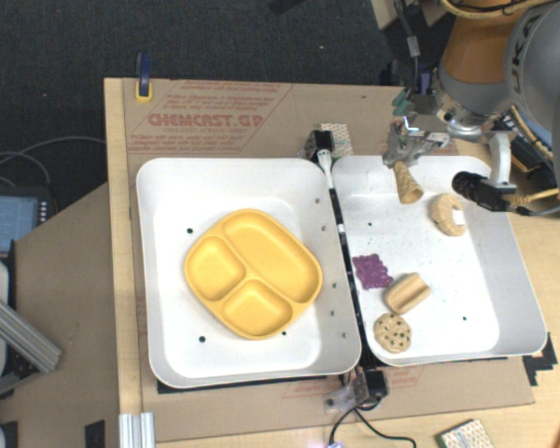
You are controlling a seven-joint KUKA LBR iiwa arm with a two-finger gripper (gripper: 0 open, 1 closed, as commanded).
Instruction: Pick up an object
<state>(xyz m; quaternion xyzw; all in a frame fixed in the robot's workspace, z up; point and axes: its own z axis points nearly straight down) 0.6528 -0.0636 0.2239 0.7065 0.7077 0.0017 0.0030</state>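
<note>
The worktop (215, 110) carries two white bins, the left bin (159, 250) and the right bin (504, 287), touching side by side. A yellow divided plate (252, 273) lies in the middle of the left bin, the landmark here. To its right, across the bin wall, sit a tan bread roll (407, 293), a chocolate-chip cookie (392, 332) just below it and purple grapes (371, 271). Farther right lies a beige pastry (447, 215). Up and right of the plate, the gripper (406, 157) hangs over a cone-shaped object (409, 184), touching its top; I cannot tell whether its fingers are spread or pinching it.
</note>
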